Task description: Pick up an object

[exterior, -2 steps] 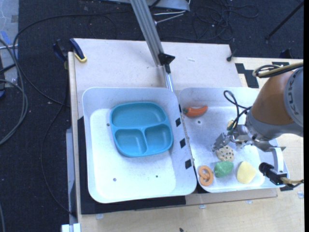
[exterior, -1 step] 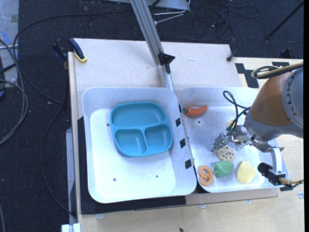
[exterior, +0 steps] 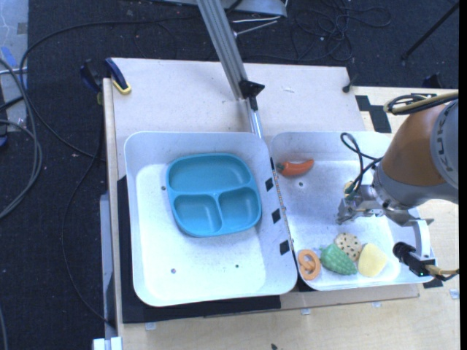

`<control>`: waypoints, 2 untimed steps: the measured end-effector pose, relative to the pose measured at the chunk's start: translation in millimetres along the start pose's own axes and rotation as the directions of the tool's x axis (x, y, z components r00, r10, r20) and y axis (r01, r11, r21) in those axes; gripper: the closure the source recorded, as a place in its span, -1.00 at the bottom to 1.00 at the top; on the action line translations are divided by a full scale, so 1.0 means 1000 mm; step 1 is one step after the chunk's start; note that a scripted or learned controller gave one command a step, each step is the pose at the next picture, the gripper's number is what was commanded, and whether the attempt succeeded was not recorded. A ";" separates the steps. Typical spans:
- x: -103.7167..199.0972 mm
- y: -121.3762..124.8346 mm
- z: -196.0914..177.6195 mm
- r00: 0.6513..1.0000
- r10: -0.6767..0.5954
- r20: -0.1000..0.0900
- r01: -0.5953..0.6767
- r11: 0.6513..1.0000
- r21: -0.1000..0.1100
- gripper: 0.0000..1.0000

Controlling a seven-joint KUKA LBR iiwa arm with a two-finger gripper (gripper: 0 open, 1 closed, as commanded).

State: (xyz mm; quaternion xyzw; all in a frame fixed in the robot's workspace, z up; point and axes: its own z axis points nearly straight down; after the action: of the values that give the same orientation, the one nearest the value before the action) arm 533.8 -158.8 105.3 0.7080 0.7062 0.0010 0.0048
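Observation:
My gripper (exterior: 352, 211) hangs low over the right bin (exterior: 321, 195), near its right side, with the arm's orange band above it. Just below it, along the bin's front edge, lie a brown spotted cookie-like piece (exterior: 349, 245), a green knobbly toy (exterior: 337, 259), a yellow piece (exterior: 372, 260) and an orange ring (exterior: 309, 264). An orange-red carrot-like toy (exterior: 295, 168) lies at the bin's far left. I see nothing between the fingers.
The left bin (exterior: 153, 261) holds a blue divided tray (exterior: 214, 194). A grey metal pole (exterior: 222, 39) slants in from the back to the gap between the bins. Cables trail around the arm's wrist on the right.

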 end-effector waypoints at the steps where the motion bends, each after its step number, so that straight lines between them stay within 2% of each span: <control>1: -0.001 -0.004 -0.062 1.000 -0.004 -0.004 0.004 1.000 0.005 1.00; 2: -0.007 -0.011 -0.112 1.000 -0.003 -0.003 0.003 1.000 0.003 1.00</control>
State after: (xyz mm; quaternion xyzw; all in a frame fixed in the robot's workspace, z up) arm 522.3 -165.0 216.8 0.7069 0.7073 0.0011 0.0028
